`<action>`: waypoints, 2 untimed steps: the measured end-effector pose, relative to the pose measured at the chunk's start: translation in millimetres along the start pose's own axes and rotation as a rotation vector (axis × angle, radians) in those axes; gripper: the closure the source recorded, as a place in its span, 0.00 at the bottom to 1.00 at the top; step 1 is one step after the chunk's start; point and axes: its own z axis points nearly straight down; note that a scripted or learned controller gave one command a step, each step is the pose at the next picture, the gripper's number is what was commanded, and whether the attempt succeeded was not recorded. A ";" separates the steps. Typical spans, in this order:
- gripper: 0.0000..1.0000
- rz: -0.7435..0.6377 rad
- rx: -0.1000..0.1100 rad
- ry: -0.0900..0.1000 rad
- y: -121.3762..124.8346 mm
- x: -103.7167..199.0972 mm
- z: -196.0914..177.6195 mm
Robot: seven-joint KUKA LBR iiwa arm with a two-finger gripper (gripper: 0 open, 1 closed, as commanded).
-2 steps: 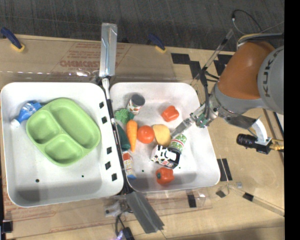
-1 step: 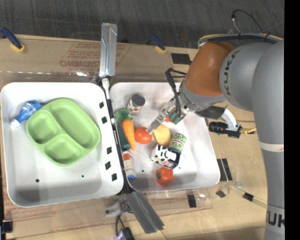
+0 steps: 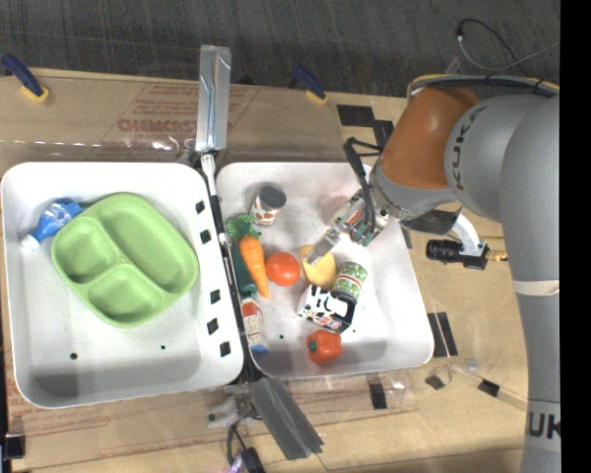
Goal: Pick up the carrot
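1. Right now the gripper [image 3: 322, 252] hangs low in the right bin [image 3: 399, 264], its tip over a yellow fruit [image 3: 320, 270]. Whether it is wide or narrow cannot be told from this slanted look, and nothing shows as held.
2. The carrot [image 3: 253, 263] lies in the same bin near its left wall, orange body pointing toward the viewer and leafy green top away, just beside a tomato [image 3: 284, 268]. It sits apart from the gripper, to that tool's left, so my judgement is that the arm is not yet lined up on it.
3. Crowding is likely why the approach looks awkward: the carrot is hemmed between the bin wall and the tomato.
4. Counts in the right bin: one carrot, two red tomatoes (the second [image 3: 324, 347] near the front edge), one yellow fruit, two small cans [image 3: 268, 203] [image 3: 352, 279], one black-and-white carton [image 3: 325, 309].
5. Counts in the left bin [image 3: 39, 363]: one green divided plate [image 3: 125, 257] and one blue item [image 3: 51, 218] tucked behind it.
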 end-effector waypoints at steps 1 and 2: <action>0.00 0.055 0.000 -0.002 79.9 28.9 6.3; 1.00 0.052 0.000 -0.004 80.2 28.3 -4.3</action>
